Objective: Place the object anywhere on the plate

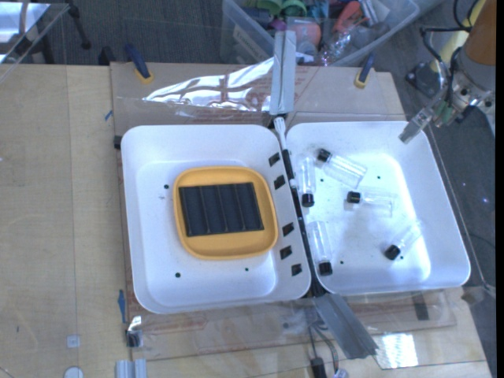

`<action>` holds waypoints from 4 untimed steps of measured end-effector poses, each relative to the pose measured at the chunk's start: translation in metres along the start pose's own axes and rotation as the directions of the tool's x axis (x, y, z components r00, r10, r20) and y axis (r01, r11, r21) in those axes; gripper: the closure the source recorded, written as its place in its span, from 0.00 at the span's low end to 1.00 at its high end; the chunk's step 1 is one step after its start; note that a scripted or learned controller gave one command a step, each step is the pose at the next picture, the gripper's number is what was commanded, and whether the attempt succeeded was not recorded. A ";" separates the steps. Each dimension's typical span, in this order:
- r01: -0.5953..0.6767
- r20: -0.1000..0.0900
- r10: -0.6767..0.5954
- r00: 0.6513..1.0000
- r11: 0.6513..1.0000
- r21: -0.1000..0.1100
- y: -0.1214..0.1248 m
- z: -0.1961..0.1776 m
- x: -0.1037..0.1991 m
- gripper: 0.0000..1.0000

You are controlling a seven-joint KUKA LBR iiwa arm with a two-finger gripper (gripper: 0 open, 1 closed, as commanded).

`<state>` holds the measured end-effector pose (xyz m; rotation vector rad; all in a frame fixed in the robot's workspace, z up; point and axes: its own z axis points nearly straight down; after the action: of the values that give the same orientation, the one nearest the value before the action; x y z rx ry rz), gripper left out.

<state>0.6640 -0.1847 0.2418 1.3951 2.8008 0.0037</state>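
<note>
A yellow plate (227, 211) with a dark ribbed centre lies in the left bin (150, 235). Several clear vials with black caps lie scattered in the right bin (441, 211): one near the back (340, 164), one along the divider (305, 184), one in the middle (372, 202), one at the front left (319, 247) and one at the front right (402, 242). My gripper (412, 129) hangs over the right bin's back right corner, above the rim and apart from every vial. Nothing shows in it.
A clear tub of coloured toys (315, 10) stands behind the bins. Crinkled plastic film (213, 94) lies behind the left bin. A row of black clips (285, 207) runs along the divider between the bins.
</note>
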 end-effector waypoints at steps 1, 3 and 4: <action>0.202 -0.003 -0.202 0.979 0.979 0.002 -0.014 -0.029 -0.014 1.00; 0.201 0.005 -0.201 0.980 0.980 -0.003 -0.013 -0.041 -0.016 1.00; 0.440 -0.010 -0.440 0.898 0.898 0.000 -0.020 -0.011 0.042 1.00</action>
<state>0.6226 -0.1628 0.2520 0.7279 3.0529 0.0026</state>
